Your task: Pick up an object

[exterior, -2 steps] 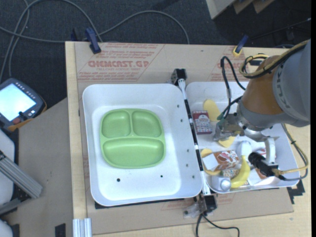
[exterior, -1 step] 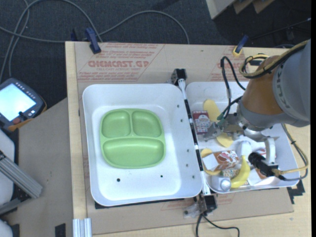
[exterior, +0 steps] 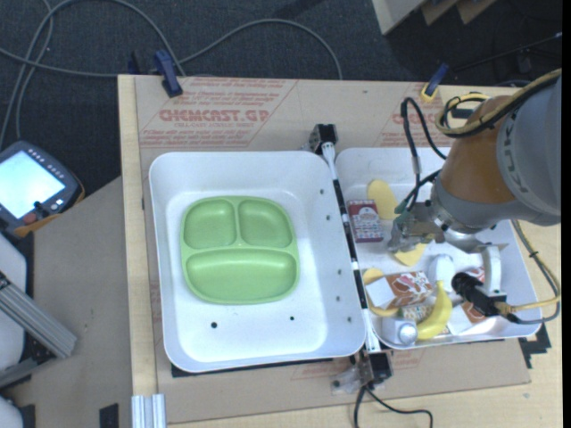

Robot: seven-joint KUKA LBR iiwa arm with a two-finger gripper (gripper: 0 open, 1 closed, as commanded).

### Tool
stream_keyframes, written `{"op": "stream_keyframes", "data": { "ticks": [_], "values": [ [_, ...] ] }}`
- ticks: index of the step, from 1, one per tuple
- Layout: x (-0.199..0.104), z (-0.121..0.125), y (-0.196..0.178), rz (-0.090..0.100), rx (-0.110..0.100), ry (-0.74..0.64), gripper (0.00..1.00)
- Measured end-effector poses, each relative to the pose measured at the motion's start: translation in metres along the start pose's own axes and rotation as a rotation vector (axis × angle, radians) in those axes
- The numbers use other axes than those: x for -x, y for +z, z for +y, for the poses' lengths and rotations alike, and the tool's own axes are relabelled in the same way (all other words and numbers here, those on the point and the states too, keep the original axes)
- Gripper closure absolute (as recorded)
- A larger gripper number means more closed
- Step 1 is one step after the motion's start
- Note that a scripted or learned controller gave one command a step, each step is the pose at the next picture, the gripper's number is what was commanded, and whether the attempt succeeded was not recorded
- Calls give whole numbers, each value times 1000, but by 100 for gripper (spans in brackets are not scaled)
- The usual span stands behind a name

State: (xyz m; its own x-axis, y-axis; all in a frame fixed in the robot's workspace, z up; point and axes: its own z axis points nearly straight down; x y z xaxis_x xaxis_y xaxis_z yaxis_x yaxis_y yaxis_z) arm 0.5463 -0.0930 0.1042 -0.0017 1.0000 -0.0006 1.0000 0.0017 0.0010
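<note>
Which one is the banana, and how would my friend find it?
Look in the right white bin, the crowded one under the arm. Go to its near edge, beside a red-and-white packet. The banana is the curved, bright yellow thing there; nothing beside it is that long and bent.

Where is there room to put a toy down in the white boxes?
The left white bin has bare floor all round the green three-part plastic plate. The right white bin is crowded: yellow plastic banana, small red carton, and the gripper.

Two bins side by side on worktop (exterior: 134, 239). Tray (exterior: 239, 248) in left bin (exterior: 169, 185). Right bin (exterior: 357, 163): box (exterior: 364, 220) near divider, banana (exterior: 435, 312) at front, gripper (exterior: 412, 232) between.
</note>
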Motion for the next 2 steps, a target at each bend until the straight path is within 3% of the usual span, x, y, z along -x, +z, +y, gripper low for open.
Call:
{"op": "stream_keyframes", "data": {
  "ticks": [1, 2],
  "values": [
    [0, 0, 0, 0, 0, 0, 0],
    [-1, 13, 19, -1, 1, 1, 0]
  ]
}}
